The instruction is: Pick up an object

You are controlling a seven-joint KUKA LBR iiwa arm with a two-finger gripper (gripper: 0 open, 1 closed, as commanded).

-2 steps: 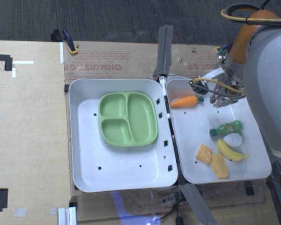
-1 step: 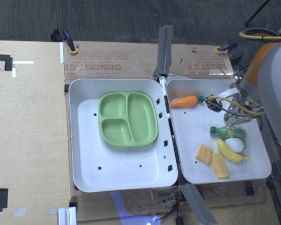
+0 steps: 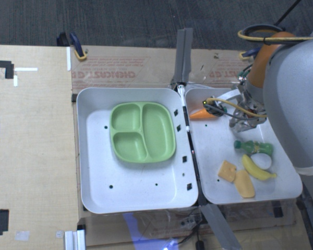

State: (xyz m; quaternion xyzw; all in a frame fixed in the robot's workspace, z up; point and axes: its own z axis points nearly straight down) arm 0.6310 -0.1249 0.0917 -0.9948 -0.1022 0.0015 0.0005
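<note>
- Camera view, fixed above the bench: two shallow white bins sit side by side on a light wooden bench top (image 3: 31, 155), with a strip of brown cardboard (image 3: 125, 69) along their far edge.
- Left white plastic bin (image 3: 94, 191): holds one pale green three-compartment plastic plate (image 3: 143, 132), lying flat toward the far half of the bin.
- Right white plastic bin (image 3: 214, 191): holds several small items.
- Orange carrot-shaped toy (image 3: 201, 114): lies in the far left part of the right bin, just beside the divider.
- Green toy with a white ring base (image 3: 256, 151): lies near the middle right of that bin.
- Yellow banana (image 3: 256, 169): lies just near of the green toy, touching or almost touching it.
- Two orange-yellow flat pieces (image 3: 236, 178): lie at the near side, left of the banana, close together.
- Grey robot arm with orange band (image 3: 289, 87): reaches in from the right over the far part of the right bin.
- Gripper (image 3: 244, 120): low over the far part of the right bin, right of the carrot toy and far of the green toy. Cables and arm body obscure it; cannot tell whether it is apart, together or clamped on anything.
</note>
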